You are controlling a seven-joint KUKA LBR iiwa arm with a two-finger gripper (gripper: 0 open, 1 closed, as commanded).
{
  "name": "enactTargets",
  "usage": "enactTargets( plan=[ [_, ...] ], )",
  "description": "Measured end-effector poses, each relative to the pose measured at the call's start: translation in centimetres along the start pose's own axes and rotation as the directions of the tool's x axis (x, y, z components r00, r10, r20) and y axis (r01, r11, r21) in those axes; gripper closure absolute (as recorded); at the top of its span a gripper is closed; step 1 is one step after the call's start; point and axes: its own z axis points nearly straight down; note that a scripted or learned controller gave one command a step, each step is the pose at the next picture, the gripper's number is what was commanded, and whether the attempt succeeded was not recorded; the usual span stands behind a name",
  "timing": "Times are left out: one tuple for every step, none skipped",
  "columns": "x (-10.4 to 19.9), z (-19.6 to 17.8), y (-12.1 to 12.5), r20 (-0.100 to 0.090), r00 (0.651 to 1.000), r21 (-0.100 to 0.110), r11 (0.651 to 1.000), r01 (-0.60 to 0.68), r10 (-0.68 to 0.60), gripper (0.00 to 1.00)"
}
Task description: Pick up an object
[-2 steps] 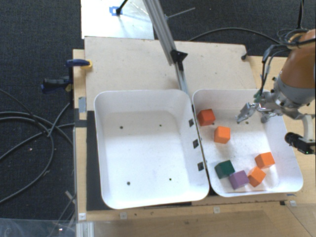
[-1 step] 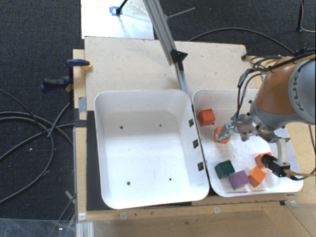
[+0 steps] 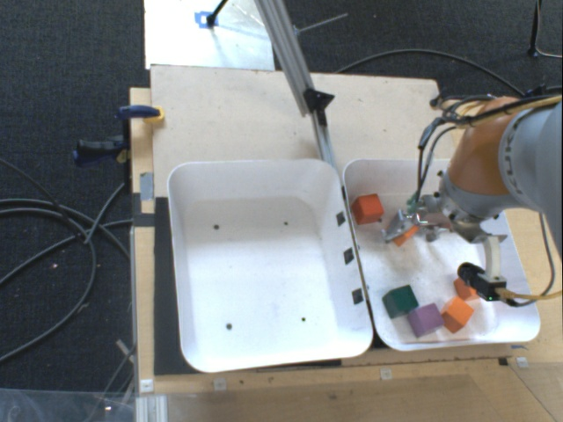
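A: Where's the gripper [image 3: 400, 228]?
B: Low in the right bin [image 3: 519, 328], at about ten o'clock of its floor. A small orange piece [image 3: 403, 236] sits right at its tips; whether they pinch it, I cannot tell.
A: Others?
B: A matte orange cube [image 3: 368, 207] at ten o'clock from it. Toward five o'clock lie a green block [image 3: 401, 301], purple block [image 3: 425, 319] and orange block [image 3: 457, 314].

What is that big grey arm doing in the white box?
The grey robot arm's tool is low in the right shallow white bin, right at a small orange block. Another orange cube sits nearby. A green cube, purple cube and orange cube lie near the front.
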Motion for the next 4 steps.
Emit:
enactTargets(
  plan=[
    [-0.8, -0.2, 0.9, 0.000, 1.000, -0.001, 1.000, -0.002, 0.002, 0.00],
    [-0.8, -1.3, 1.0, -0.001, 1.000, -0.002, 1.000, 0.001, -0.001, 1.00],
    [3.9, -11.4, 0.6, -0.001, 1.000, -0.005, 1.000, 0.004, -0.004, 1.00],
    [11.4, -10.6, -5.2, -0.005, 1.000, 0.008, 1.000, 0.007, -0.007, 1.00]
  ],
)
